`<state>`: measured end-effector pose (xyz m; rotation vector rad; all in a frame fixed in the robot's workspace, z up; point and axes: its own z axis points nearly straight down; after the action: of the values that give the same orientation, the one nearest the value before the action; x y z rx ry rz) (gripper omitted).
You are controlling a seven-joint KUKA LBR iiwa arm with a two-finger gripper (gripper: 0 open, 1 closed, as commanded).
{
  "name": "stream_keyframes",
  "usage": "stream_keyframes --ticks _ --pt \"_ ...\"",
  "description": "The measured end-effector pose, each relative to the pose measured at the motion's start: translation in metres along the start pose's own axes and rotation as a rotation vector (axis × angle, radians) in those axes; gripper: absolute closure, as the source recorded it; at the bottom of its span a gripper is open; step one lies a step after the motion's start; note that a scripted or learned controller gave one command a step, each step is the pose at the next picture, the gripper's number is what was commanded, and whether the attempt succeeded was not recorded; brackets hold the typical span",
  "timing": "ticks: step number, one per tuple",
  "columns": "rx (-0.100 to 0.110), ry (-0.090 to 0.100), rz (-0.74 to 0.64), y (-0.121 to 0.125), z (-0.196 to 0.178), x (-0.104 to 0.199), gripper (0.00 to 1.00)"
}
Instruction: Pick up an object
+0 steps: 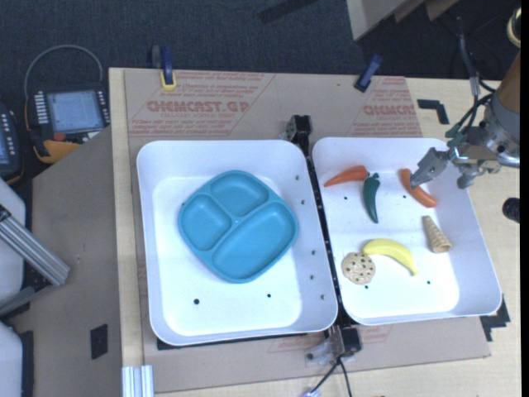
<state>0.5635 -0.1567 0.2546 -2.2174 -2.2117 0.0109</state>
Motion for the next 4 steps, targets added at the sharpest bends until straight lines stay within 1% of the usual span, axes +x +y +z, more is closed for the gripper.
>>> stream_keyframes --ticks 1,2,3,4 --pt "-0.012 -0.002 -0.003 0.002 -0.006 0.0 0.0" --pt "-0.006 0.0 -0.002 0.007 0.038 0.0 0.0" --pt "-0.01 -0.001 -0.002 0.012 0.084 -0.008 0.0" --pt "-0.004 0.0 -0.002 0.007 0.147 -0.009 0.0"
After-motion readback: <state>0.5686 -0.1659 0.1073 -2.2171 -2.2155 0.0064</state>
